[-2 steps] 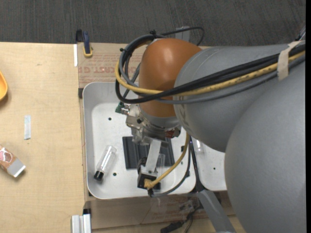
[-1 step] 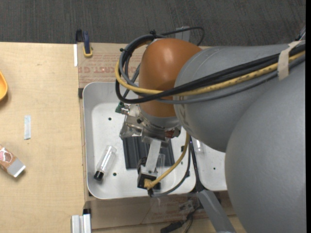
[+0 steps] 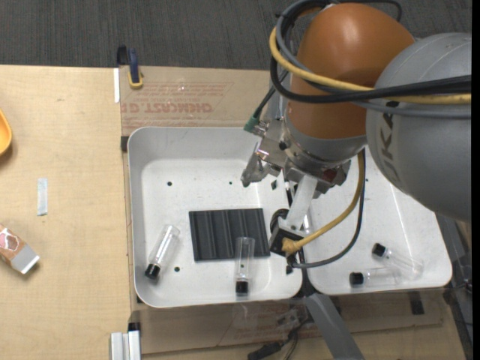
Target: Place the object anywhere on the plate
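A black ribbed plate [image 3: 227,234] lies flat in the left bin [image 3: 150,171], near its front. One clear tube with a black cap [image 3: 243,264] rests across the plate's front edge, cap end toward the bin's front wall. A second clear tube [image 3: 162,251] lies left of the plate on the bin floor. My gripper [image 3: 253,169] hangs over the back right part of the left bin, just beyond the plate's far right corner, under the orange wrist band [image 3: 341,58]. I see nothing between its tips.
The right bin [image 3: 420,276] holds two more capped tubes [image 3: 394,256] [image 3: 372,277] near its front. The arm covers much of that bin. On the wooden bench to the left lie a small white strip [image 3: 42,197] and a wrapped packet [image 3: 16,250].
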Motion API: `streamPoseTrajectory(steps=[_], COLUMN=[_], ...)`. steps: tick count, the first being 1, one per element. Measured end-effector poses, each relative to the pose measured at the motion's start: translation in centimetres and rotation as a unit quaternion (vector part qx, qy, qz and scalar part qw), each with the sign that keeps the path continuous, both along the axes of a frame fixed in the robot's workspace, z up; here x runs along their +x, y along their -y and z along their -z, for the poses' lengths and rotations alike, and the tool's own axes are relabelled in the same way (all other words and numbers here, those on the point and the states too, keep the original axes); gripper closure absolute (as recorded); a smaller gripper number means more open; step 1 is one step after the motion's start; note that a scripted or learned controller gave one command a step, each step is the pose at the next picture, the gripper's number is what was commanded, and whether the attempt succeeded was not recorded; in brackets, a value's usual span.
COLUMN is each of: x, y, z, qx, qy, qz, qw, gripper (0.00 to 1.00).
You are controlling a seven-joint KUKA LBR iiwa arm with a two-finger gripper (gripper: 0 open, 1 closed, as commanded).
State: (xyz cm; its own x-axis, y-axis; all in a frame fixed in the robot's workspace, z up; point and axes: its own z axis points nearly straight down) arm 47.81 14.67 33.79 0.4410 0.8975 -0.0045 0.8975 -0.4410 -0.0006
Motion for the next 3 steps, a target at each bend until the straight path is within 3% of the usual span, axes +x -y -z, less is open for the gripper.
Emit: streamPoseTrajectory(steps=[1,2,3], x=[0.0,-0.1,-0.1], y=[0.0,-3.5,-8.1], z=[-0.7,8.3,10.0], qx=[-0.0027,0.0000,-0.0005], qy=[-0.003,-0.002,-0.001], qz=[-0.001,-0.012,0.047], qw=[1.0000,0.9999,0.9989], gripper=[1.00,1.00,1.00])
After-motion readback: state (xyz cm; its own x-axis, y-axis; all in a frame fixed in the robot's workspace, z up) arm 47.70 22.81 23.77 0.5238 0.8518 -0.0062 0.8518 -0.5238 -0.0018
